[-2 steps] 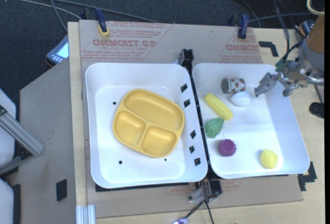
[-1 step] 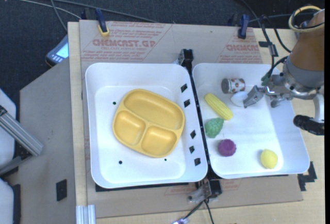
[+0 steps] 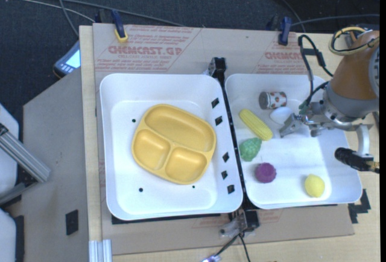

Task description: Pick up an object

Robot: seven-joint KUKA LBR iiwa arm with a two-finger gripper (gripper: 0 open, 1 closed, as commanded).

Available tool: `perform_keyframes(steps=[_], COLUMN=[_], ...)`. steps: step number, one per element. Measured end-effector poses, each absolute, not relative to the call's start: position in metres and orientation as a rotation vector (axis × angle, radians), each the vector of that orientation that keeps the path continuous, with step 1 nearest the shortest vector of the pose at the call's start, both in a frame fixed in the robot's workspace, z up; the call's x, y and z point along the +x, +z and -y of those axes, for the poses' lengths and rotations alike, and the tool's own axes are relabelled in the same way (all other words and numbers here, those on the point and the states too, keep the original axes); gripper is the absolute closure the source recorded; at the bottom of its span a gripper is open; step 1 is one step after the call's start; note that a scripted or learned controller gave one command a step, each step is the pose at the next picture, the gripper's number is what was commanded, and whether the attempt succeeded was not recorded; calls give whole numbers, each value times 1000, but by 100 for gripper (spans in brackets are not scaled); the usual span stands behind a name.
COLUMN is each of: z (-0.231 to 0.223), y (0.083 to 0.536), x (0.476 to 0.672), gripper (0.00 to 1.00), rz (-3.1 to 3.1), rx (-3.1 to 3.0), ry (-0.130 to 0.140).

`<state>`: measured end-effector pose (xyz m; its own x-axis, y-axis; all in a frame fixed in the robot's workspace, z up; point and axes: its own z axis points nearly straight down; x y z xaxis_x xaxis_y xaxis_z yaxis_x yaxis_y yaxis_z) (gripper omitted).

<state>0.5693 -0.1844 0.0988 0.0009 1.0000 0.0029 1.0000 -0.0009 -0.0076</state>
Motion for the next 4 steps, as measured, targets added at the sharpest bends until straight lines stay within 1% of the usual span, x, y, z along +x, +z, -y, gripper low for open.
perform_keyframes(steps=[1,2,3,4], z=[184,184,180,176], y=[84,96,160,206], x=[569,570,568,565], gripper=[0,100,100,100], rz=[2218,2220,2227,2227], rx=[-2218,-2220,-2224,-2224], ry=[2,-2,-5,-5])
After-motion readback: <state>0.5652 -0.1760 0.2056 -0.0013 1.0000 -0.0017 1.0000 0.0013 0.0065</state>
